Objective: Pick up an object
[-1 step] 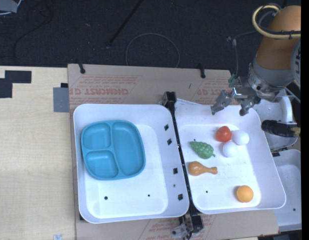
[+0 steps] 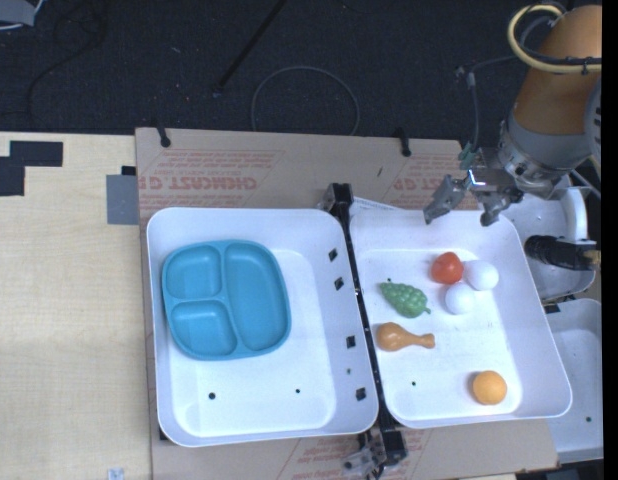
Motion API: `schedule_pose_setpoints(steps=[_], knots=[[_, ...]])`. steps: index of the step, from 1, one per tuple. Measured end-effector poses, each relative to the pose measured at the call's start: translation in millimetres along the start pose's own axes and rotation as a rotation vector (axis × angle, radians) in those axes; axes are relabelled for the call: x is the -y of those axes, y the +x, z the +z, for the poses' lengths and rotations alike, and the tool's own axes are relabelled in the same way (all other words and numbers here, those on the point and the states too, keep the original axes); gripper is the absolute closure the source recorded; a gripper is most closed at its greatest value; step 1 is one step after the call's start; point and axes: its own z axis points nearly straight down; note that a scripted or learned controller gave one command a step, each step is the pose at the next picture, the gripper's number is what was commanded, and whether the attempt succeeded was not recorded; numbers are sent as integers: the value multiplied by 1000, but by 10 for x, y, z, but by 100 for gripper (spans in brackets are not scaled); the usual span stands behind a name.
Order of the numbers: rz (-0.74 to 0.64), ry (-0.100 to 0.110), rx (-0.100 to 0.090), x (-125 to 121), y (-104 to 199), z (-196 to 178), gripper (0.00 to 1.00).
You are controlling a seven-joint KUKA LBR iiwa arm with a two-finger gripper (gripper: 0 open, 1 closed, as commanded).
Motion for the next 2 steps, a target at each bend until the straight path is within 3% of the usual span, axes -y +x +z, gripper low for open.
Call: schedule_pose_setpoints(steps=[2], knots=[[1, 5, 0, 50, 6, 1115, 0]])
